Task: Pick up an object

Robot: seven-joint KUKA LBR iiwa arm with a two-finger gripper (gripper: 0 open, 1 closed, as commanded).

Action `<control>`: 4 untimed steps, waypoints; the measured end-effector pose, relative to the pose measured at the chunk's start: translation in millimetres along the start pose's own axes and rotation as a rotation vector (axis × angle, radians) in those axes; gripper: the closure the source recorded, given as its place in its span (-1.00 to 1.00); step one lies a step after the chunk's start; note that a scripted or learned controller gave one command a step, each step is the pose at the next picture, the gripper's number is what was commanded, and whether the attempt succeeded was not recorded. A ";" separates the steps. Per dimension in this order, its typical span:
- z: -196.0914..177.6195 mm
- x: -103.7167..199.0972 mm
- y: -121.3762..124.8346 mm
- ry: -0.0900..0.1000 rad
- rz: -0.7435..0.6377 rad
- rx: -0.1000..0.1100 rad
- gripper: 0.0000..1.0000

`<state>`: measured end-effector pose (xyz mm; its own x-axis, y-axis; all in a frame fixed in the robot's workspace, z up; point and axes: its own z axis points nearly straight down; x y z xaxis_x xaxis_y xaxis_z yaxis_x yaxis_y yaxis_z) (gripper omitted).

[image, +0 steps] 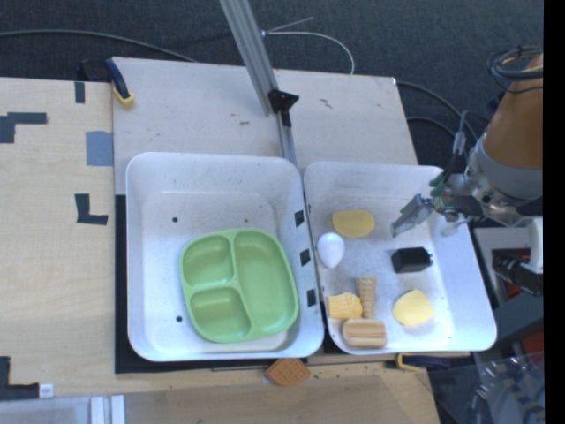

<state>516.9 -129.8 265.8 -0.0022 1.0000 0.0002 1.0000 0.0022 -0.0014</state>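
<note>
The right bin [459,276] holds several small items: a yellow oval piece [353,223], a white egg [330,249], a black block [411,259], a round yellow fruit [412,308], a waffle cone [365,293], a yellow wedge [343,306] and a bread roll [364,332]. My gripper [430,221] hovers over the bin's upper right part, just above the black block. Its fingers stand apart with nothing between them, one grey finger [407,217] pointing down-left.
The left bin [146,237] holds a green divided plate [238,283]. A metal pole [252,42] slants down to the bins' shared far edge. A brown waffle piece [287,372] lies on the bench in front of the bins.
</note>
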 end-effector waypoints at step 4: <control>138.8 3.5 -7.2 0.001 0.001 0.006 -1.00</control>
<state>509.5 -126.3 127.0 -0.0011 1.0000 0.0014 1.0000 0.0011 -0.0078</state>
